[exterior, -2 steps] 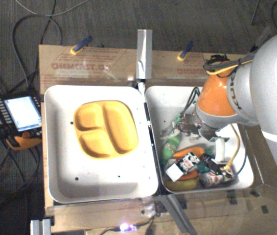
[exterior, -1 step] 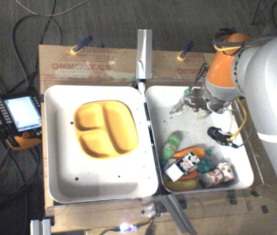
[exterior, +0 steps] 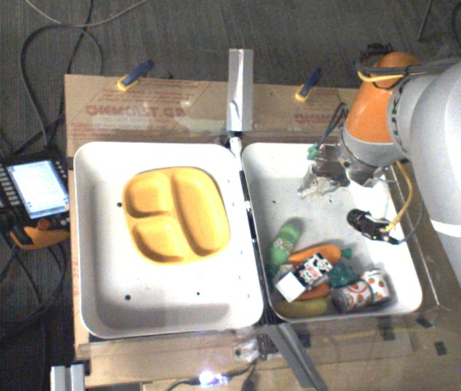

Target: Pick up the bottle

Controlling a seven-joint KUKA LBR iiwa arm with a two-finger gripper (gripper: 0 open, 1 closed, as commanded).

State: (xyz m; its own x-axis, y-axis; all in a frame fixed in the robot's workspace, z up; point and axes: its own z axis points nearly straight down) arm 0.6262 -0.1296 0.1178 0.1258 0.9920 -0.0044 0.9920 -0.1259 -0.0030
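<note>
**Hovering gripper over right bin, bottle still in the pile**

Arm (exterior: pixel 426 129) comes in from the right, orange band above the wrist. Gripper (exterior: pixel 318 184) sits over the upper half of the right bin (exterior: pixel 275 169), over bare white floor. Cannot tell how the jaws stand from this angle; nothing visible between them.

Bottle (exterior: pixel 284 243) is green, lying tilted near the right bin's left wall, in the lower half. Its lower end touches the clutter: a carrot (exterior: pixel 322 254) just beside it, a small black-and-white box (exterior: pixel 318 269) on the carrot, a white block (exterior: pixel 290 284) below the bottle, a yellow piece (exterior: pixel 305 306) along the front wall, and a red-and-white can (exterior: pixel 363 291) in the lower right corner. Gripper and bottle are apart, bottle lower and to the left of it.

A black cable loop (exterior: pixel 366 221) hangs over the bin below the wrist.

Left bin (exterior: pixel 100 218) holds a yellow divided tray (exterior: pixel 177 213), roughly centred, upper half. Teach pendant (exterior: pixel 28 190) lies left of the bench, screen lit.
</note>
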